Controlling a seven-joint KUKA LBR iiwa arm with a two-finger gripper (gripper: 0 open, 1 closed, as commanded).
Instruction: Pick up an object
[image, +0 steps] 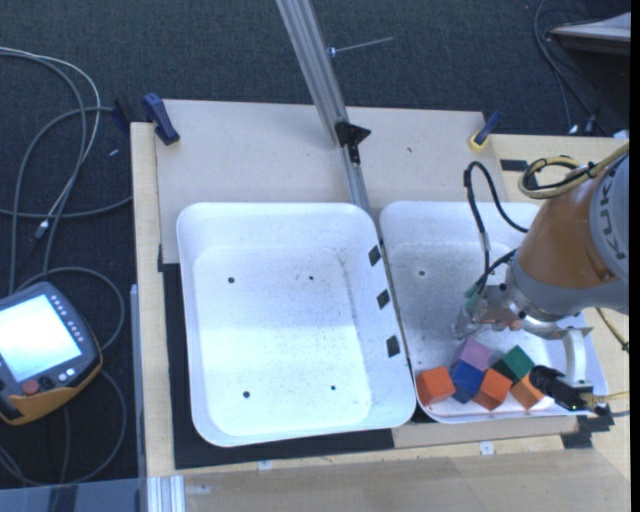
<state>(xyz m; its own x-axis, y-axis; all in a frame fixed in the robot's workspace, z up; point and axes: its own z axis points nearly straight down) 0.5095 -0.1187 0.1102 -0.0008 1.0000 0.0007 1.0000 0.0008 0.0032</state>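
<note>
Several small blocks lie clustered in the near corner of the right bin: an orange block, a blue block, a pink block, a second orange block, a green block and another orange one. My gripper hangs just above and behind the pink block, under the arm's grey and orange wrist. The wrist hides much of the gripper. Nothing shows between its tips.
The left bin stands beside the right one, with black clips along the shared wall. A metal pole slants up from the bench's back. Cables loop at the right; a teach pendant lies on the floor left.
</note>
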